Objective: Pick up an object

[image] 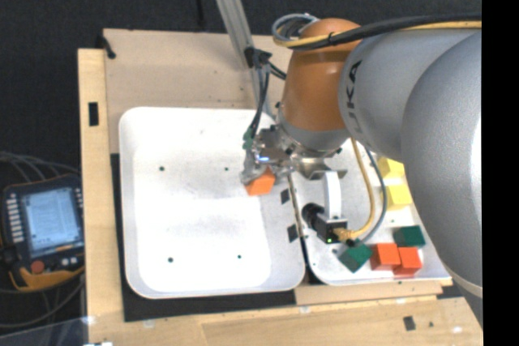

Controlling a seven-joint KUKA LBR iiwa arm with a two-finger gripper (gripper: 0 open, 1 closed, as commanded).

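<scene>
Item: gripper [261,166], on the grey arm with orange band [320,85], poised over the right-hand edge of the left bin [162,255].

Held object: an orange block [260,185], directly beneath the gripper's metal parts and touching them. It appears to sit between the fingers, though the wrist hides most of the mechanism, so the grip is a probable reading, not a certain one. The fingers look closed narrowly, about the width of the block.

Other stock, right of the left bin, in the right bin [324,275]: dark green block [353,257], two orange-red blocks [396,257], green block [409,236], yellow pieces [396,184].

Status: the grasp seems made. Whether the block has left the bin floor cannot be judged from above. Remaining: a clear lift, with the block kept in the fingers.
</scene>
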